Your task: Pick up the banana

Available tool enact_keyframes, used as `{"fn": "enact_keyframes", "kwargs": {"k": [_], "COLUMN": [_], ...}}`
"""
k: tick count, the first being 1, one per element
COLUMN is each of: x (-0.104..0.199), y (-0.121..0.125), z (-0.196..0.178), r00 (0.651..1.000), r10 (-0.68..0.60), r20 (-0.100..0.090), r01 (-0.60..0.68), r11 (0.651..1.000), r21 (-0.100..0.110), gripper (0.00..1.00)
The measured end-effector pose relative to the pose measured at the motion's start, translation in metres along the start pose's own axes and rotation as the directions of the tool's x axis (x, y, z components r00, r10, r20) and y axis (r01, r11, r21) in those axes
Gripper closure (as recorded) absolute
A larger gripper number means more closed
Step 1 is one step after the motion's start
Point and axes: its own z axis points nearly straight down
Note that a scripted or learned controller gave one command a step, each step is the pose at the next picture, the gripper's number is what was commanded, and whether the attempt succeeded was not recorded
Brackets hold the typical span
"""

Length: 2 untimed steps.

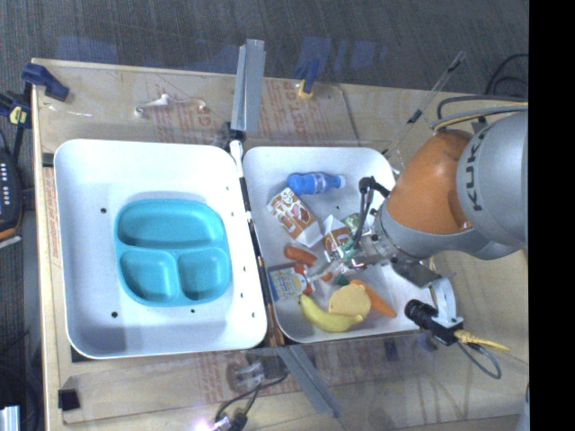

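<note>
Banana (325, 317) lying flat near right bin's (269, 173) front wall, long axis running left-right, ends curling up toward gripper (346, 260) just above; finger state impossible to tell.

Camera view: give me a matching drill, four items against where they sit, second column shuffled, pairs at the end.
Items:
1. banana
2. blue bottle
3. teal divided tray
4. carrot

Places:
A. alone in the left bin
B. right bin, near its front edge, left of the yellow block
C. right bin, near its back wall
D. right bin, just right of the yellow block

Pairs: 1-B, 2-C, 3-A, 4-D
</note>
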Motion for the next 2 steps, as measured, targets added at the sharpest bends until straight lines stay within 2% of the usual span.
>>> {"fn": "enact_keyframes", "kwargs": {"k": [1, 2], "x": [0.0417, 0.0418], "y": [-0.0043, -0.0043], "z": [0.0425, 0.0426], "r00": [0.996, 0.996], "r10": [-0.089, -0.089], "r20": [0.010, 0.010], "r01": [0.090, 0.090], "r11": [0.996, 0.996], "r21": [-0.016, -0.016], "gripper": [0.00, 0.00]}}
